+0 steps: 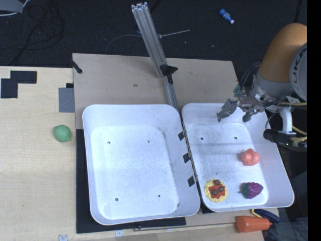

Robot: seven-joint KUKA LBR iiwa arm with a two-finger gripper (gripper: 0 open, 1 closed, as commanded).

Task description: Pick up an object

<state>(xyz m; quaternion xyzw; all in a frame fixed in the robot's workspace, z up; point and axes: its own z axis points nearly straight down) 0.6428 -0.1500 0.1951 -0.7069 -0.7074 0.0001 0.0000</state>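
Three small toys lie in the right bin: a pink-orange fruit near the right wall, a purple grape bunch at the front right, and a yellow round piece with red dots at the front left. My gripper hangs over the bin's back edge, well behind the toys. Its two dark fingers are spread apart with nothing between them.
The left bin sits beside the right one. A green ball rests on the bench at far left. An orange carrot-like toy lies in front of the right bin. A metal rail slants down between the bins' back edges.
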